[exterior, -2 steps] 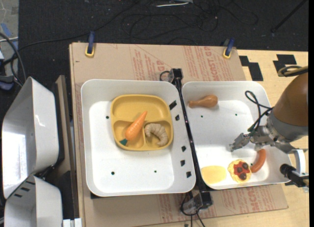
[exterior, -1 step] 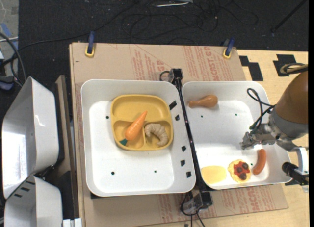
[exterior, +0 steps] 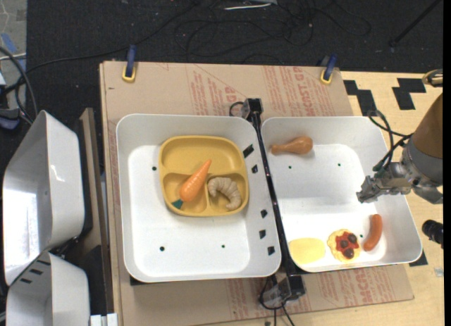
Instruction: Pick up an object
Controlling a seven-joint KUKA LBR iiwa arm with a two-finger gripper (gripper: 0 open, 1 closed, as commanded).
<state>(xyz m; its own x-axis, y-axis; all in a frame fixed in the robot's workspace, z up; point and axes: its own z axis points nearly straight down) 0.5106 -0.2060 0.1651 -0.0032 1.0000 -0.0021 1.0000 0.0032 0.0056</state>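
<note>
A yellow divided plate sits in the left bin and carries an orange carrot and a pale shrimp. In the right bin lie a tan chicken drumstick at the back, a red sausage, a small pizza slice and a yellow disc along the front. My gripper hangs over the right bin's right side, just above the sausage, with nothing seen in it.
Both bins rest on a cardboard sheet held by yellow clamps. A black divider strip runs between the bins. White containers stand to the left. Cables lie on the dark floor behind.
</note>
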